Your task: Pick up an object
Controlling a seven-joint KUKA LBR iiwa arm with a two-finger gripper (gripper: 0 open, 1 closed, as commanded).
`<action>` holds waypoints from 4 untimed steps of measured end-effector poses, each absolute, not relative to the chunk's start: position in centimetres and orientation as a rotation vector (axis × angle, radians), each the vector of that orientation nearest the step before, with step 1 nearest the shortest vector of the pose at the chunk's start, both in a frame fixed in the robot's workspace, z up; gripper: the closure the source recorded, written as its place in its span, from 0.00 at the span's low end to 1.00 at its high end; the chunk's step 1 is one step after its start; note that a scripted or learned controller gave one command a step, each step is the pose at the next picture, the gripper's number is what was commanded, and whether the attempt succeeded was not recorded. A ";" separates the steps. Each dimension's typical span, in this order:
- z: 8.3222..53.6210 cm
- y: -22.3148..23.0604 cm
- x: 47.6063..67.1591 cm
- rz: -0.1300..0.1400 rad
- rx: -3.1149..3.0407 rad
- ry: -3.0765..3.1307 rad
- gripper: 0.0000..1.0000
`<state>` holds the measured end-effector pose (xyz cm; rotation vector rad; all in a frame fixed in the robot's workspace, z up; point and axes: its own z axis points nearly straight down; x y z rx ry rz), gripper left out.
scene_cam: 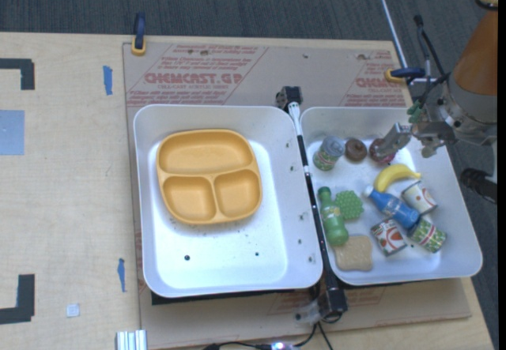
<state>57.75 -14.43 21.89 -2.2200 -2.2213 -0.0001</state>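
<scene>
Gripper (393,143) hangs at the far right corner of the right white bin (466,250); whether it is open or closed cannot be told. Just beside it lie a brown round object (356,150) and a yellow plastic banana (394,176). Cans, a blue bottle (394,207) and green toys cluster mid-bin. Left white bin (154,261) carries an orange three-compartment plate (209,175).
</scene>
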 end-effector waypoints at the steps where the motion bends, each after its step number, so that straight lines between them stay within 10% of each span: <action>1: 9.2 -11.7 60.3 -0.001 -2.221 -2.223 0.00; 2: 8.7 -9.2 57.9 -0.004 -2.224 -2.225 0.00; 3: 9.8 -9.2 58.1 -0.008 -2.228 -2.226 1.00; 4: 9.8 -9.2 58.0 -0.008 -2.227 -2.226 0.00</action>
